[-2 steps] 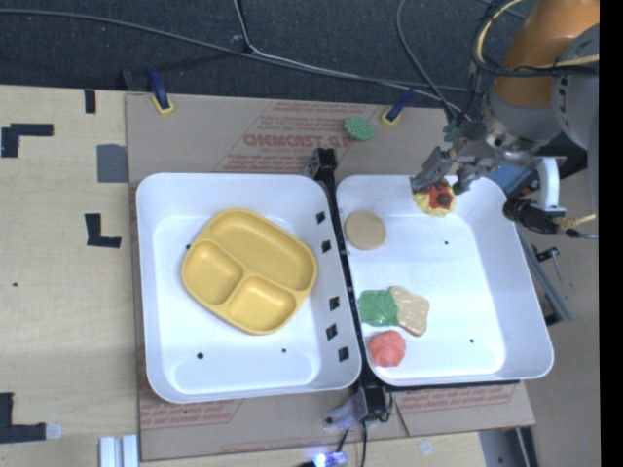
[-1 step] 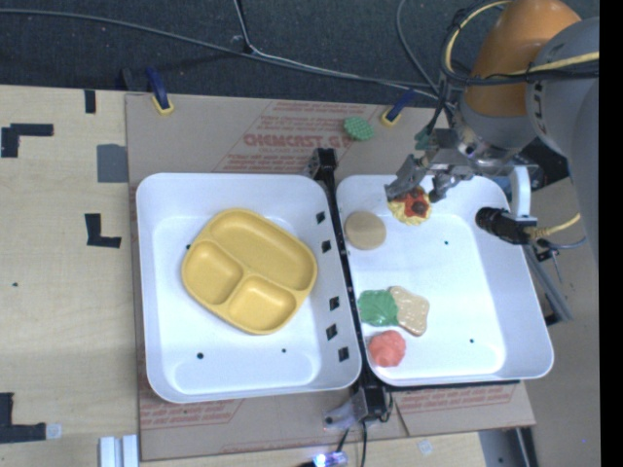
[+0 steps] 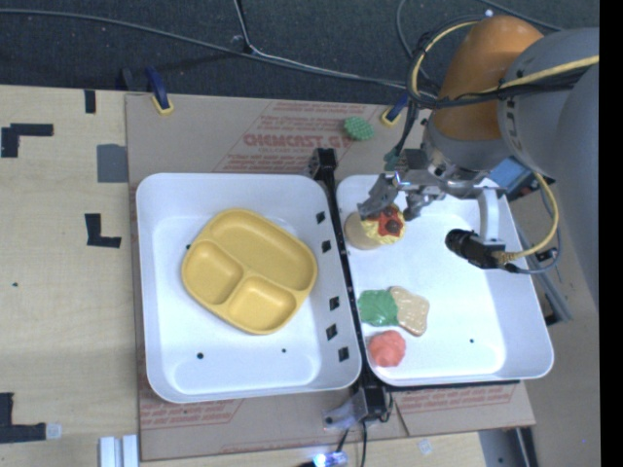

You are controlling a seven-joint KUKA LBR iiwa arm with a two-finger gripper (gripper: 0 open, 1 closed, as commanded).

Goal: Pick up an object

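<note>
My gripper (image 3: pixel 396 202) hangs over the upper left corner of the right bin (image 3: pixel 487 329), its two fingers spread apart. Just below and between the fingertips lies a small toy food piece (image 3: pixel 380 229), tan with yellow and a red top, resting on the bin floor close to the left wall. Nothing is held between the fingers. Lower in the same bin lie a green piece (image 3: pixel 376 306), a tan bread-like piece (image 3: pixel 412 311) touching it, and a red round piece (image 3: pixel 387 347).
The left bin (image 3: pixel 165 358) holds a yellow divided plate (image 3: pixel 248 269). A black divider strip (image 3: pixel 336 261) runs between the bins. A small green object (image 3: pixel 358 127) lies on the cardboard behind the bins. A black cable end (image 3: pixel 472 245) hangs by the arm.
</note>
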